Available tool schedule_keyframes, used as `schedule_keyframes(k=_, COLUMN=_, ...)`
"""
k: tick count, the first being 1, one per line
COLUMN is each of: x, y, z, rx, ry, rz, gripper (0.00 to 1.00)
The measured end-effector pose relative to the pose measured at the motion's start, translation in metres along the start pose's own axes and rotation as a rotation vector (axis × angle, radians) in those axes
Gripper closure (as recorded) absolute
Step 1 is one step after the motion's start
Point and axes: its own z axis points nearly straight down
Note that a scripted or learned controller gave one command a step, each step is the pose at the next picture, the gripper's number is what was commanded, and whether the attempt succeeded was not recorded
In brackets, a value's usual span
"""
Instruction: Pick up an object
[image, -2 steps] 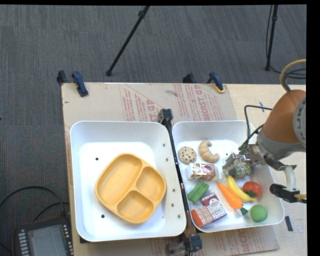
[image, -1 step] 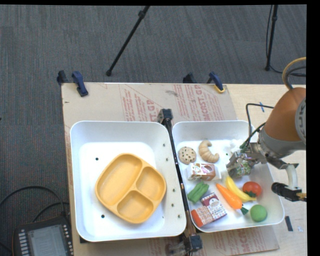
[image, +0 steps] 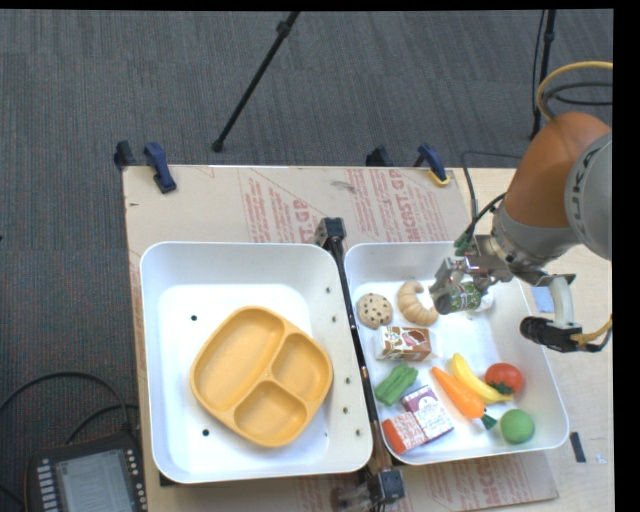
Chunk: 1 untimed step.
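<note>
Objects for picking, right bin (image: 556, 392), listed left to right after the left bin's contents

Left bin (image: 170, 300): one yellow divided tray (image: 262, 375), three compartments, lying flat near the bin's middle, set at an angle to the walls.

Right bin:
- cookie (image: 375, 310), round, speckled, near the bin's left wall
- green vegetable piece (image: 396, 384), below the cookie
- small brown carton (image: 405, 343), lying on its side, between cookie and green piece
- croissant (image: 416, 302), pale tan, just right of the cookie
- red and white box (image: 405, 433), at the bin's near edge
- purple and white carton (image: 428, 412), touching the red and white box
- carrot (image: 458, 393), orange, lying slantwise
- banana (image: 473, 379), yellow, just beside the carrot on its right
- tomato (image: 505, 377), red, at the banana's far end
- green ball (image: 517, 427), near the bin's lower right corner

Gripper (image: 460, 290): low over the upper middle of the right bin, just right of the croissant; whether its grip is open or closed cannot be told, and something greenish and blurred shows at its tip.

Arm (image: 555, 190): grey with orange band, entering from the right above the bin's upper right corner
</note>
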Motion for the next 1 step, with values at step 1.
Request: schedule_keyframes(k=1, x=0.0717, y=0.0276, z=-0.0362, rx=0.000, ry=0.000, rz=-0.002, gripper=1.00)
